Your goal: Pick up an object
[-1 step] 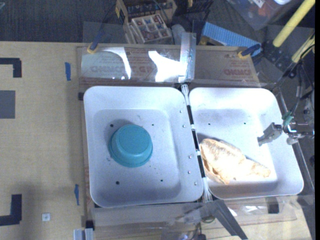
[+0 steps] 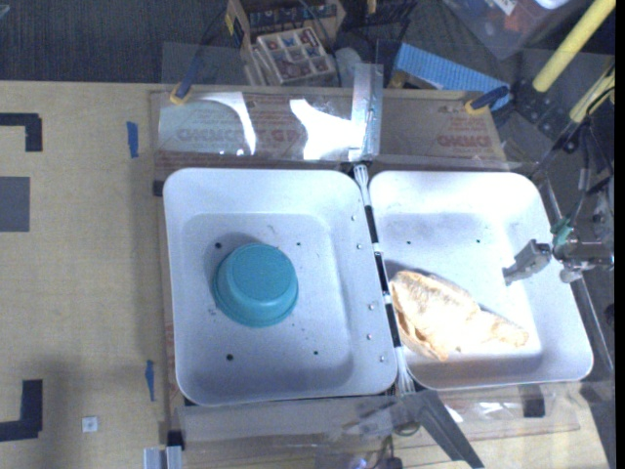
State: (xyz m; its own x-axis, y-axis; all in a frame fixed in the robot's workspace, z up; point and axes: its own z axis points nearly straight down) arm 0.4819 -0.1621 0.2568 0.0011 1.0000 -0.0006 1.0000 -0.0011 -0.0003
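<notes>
Approach stage: nothing grasped yet.

The gripper (image 2: 522,262) hangs at the right bin's (image 2: 459,189) right rim, seemingly released, though blurred. A tan crumpled bag-like object (image 2: 449,316) lies at that bin's front; a teal bowl (image 2: 256,282) sits upturned in the left bin (image 2: 195,198). Next: move left, descend over the object.

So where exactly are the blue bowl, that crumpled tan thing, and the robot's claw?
blue bowl (image 2: 256,282), camera view, on its upturned base.
crumpled tan thing (image 2: 449,316), camera view, on its middle.
gripper (image 2: 527,260), camera view, at its tip.
</notes>
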